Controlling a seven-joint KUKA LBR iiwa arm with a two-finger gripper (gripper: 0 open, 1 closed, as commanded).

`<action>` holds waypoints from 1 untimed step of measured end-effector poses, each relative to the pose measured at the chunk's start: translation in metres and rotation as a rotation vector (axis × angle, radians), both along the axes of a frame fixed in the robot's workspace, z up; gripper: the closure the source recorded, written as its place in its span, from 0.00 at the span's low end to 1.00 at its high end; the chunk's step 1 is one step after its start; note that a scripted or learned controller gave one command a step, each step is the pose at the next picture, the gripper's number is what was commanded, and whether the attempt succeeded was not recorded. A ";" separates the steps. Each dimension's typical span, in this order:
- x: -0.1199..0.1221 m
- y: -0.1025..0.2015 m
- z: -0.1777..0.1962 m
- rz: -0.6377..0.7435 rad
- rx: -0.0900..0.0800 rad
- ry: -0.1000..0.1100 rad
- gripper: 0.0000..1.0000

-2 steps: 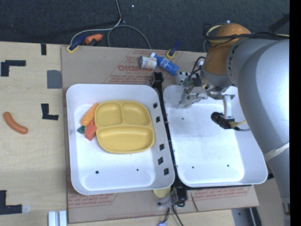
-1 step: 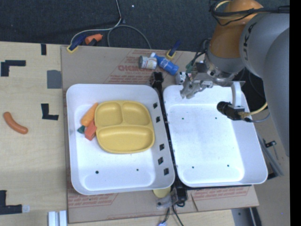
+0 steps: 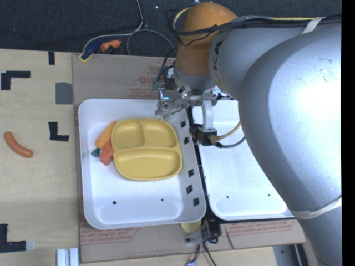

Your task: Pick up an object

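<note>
Two white bins point(image 3: 89, 204) hold one yellow divided plate point(image 3: 147, 148) (hand point(image 3: 166, 107) above, grip state unclear).

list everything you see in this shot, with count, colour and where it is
divided plate: 1, yellow, left bin
toy carrot: 1, orange, left bin, at the plate's left edge
small pieces: orange and green, left bin, below the carrot, count unclear
bins: 2, white, side by side on the bench
sausage-shaped toy: 1, orange-red, on the bench left of the bins
clamp: 1, yellow and orange, behind the bins
gripper: 1, metal, over the left bin's far edge
arm: 1, grey with orange band, from the right
</note>
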State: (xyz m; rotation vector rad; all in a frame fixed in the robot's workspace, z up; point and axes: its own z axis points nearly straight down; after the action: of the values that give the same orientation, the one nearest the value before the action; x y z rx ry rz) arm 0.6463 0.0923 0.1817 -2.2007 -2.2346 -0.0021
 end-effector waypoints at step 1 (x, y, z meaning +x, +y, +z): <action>0.023 -0.053 0.045 -0.016 -0.006 -0.006 1.00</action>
State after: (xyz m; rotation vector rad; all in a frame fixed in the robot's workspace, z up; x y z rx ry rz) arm 0.6695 0.0397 0.2270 -2.2251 -2.2225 -0.0028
